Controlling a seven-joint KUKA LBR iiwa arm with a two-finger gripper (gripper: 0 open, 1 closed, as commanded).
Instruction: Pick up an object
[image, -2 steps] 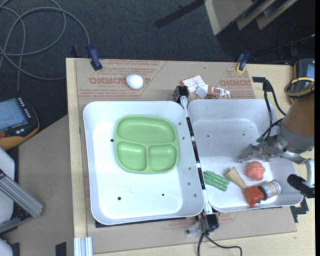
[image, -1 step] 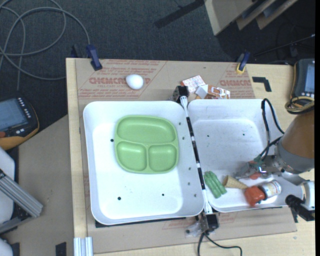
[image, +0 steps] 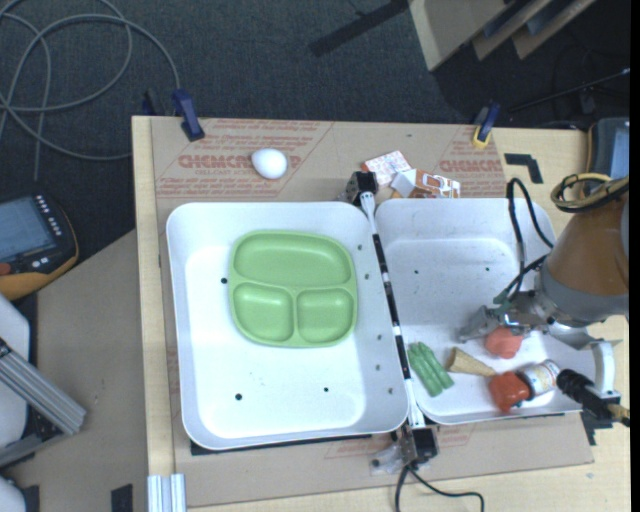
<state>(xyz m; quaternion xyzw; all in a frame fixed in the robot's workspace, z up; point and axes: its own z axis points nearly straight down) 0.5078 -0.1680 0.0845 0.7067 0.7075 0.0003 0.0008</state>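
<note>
My gripper (image: 492, 324) hangs low over the right bin (image: 440, 250), near its right side, at the end of the grey and orange arm. A small salmon-red object (image: 505, 343) lies right under and beside the gripper, partly covered by it. I cannot tell whether the two touch. In front of it lie an orange cone (image: 470, 363), a green pod-like piece (image: 430, 368) and a red-capped bottle (image: 518, 387) along the bin's near wall.
The left bin (image: 200, 380) holds a green divided plate (image: 293, 287). A white egg (image: 268, 162) and small printed boxes (image: 410, 180) rest on the cardboard behind the bins. A black cable (image: 520, 230) loops over the right bin's far corner.
</note>
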